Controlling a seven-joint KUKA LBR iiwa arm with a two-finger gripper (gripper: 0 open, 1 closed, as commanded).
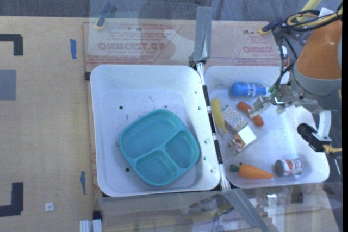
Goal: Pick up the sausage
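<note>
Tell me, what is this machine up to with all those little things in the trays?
The arm reaches into the right tray from the right, its pincer down by the sausage, the reddish piece it is meant to pick up. Whether it has hold of it cannot be told. Around it lie a blue bottle, a banana, a carrot and a small can. The left tray holds a teal divided plate.

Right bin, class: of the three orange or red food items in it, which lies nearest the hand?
The sausage, the reddish piece just below the blue bottle, lies right beside the hand. The carrot and the can lie along the bin's bottom edge.
</note>
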